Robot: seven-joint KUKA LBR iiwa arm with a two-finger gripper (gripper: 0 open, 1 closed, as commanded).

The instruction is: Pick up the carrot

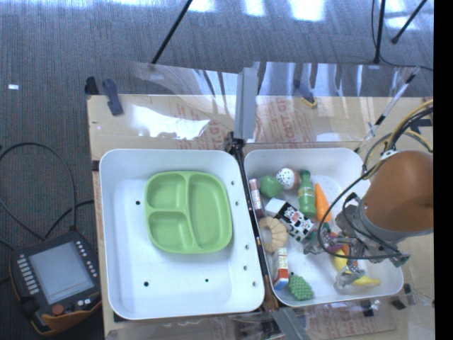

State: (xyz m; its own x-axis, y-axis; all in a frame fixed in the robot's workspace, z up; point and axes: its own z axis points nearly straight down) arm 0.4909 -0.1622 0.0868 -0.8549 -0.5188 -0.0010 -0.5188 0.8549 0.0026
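Note:
The carrot (322, 202) is a slim orange cone lying in the right bin (333, 156), just right of a green bottle (306, 193), its tip pointing to the far side. My gripper (348, 266) hangs low over the bin's near right corner, below and to the right of the carrot and apart from it. The arm's orange band (400, 190) hides part of the bin's right side. Under the gripper lie a yellow piece (365, 282) and a small red-orange piece (342, 250).
The right bin also holds a green round toy (270, 185), a dotted white ball (285, 178), a cow-patterned block (299, 225), a beige ring (271, 232), a small bottle (282, 264) and a knobbly green item (301, 287). A green divided plate (189, 211) lies in the left bin (120, 261).

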